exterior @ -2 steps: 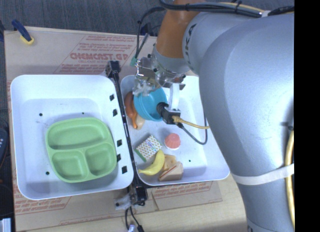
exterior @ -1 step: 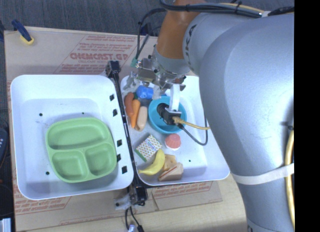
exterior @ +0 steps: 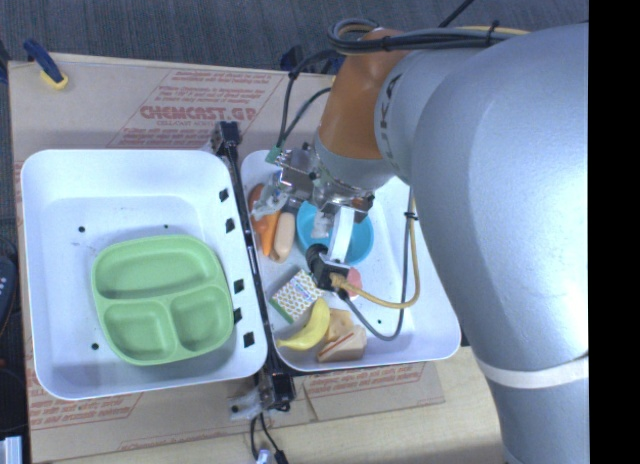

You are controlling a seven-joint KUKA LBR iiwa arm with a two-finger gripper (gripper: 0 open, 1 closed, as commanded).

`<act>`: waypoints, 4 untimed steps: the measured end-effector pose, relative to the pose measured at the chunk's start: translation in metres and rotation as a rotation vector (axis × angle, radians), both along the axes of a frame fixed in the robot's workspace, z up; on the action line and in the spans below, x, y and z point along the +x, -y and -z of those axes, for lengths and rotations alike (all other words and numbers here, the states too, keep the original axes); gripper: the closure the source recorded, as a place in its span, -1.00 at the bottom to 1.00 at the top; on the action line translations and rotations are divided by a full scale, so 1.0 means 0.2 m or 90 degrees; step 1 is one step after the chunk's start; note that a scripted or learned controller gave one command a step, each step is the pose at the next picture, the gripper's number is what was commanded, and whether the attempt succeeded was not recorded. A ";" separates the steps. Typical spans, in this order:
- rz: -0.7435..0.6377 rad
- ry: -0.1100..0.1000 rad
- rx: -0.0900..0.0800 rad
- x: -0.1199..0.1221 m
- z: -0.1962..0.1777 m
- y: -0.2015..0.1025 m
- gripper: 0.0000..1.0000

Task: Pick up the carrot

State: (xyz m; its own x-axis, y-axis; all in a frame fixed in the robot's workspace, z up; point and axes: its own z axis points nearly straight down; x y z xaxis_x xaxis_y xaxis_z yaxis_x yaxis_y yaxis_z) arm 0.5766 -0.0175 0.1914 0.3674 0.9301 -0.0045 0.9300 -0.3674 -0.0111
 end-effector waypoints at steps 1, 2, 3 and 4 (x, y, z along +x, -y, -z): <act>0.211 0.001 -0.002 0.17 0.00 0.00 -1.00; 0.281 -0.002 -0.002 -0.17 0.01 -0.16 -1.00; 0.542 0.000 -0.004 -0.10 0.00 0.15 -1.00; 0.466 -0.004 -0.003 -0.39 0.01 -0.23 -1.00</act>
State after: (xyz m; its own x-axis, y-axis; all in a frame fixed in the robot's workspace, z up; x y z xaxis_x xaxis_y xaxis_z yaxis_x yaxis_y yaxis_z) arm 0.4992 0.0288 0.1900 0.8947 0.4464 -0.0121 0.4463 -0.8948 -0.0125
